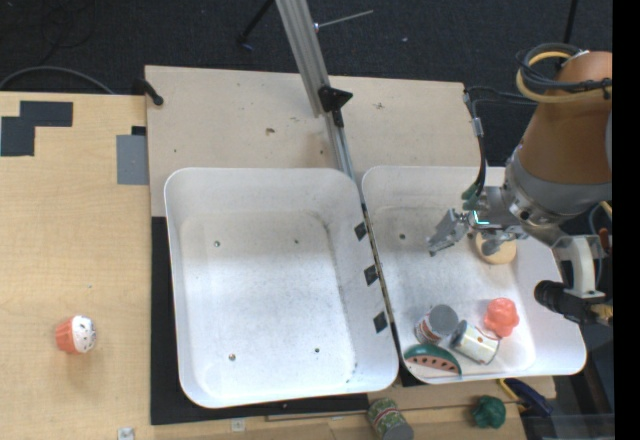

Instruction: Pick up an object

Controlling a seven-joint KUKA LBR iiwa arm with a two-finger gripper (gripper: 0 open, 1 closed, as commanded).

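My gripper [446,232] hangs over the upper middle of the right bin [420,198], its fingers pointing left and spread open with nothing between them. A small tan object [495,247] lies just behind it, under the wrist and partly hidden. Toward the bin's front corner sit a grey can [438,320], a red-orange toy [501,316], a white cylinder [476,344] and a watermelon slice [432,362], all well below the gripper.
The left bin [190,228] lies beside the right one, a divider with black clips [368,273] between them. A metal rail [305,38] slants over the back. A red-white toy [75,335] lies on the left bench; a green toy [489,412] and a can [385,418] sit in front.
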